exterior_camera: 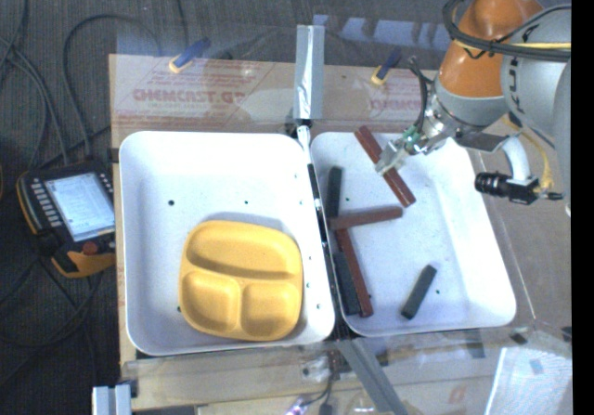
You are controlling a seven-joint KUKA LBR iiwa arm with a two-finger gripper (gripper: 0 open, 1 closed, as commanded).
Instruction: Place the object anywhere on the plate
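The yellow plate, split into three compartments, lies in the left bin, toward its near side and close to the wall it shares with the right bin.

Measured from that plate, the nearest pieces are over the shared wall: a long brown bar with a black strip beside it, a second brown bar crossing its far end, and a short black block beyond. A black stick lies farther right, level with the plate.

My gripper is well to the plate's far right, over a slanted brown bar. I cannot tell how my jaws stand, nor whether they touch the bar.
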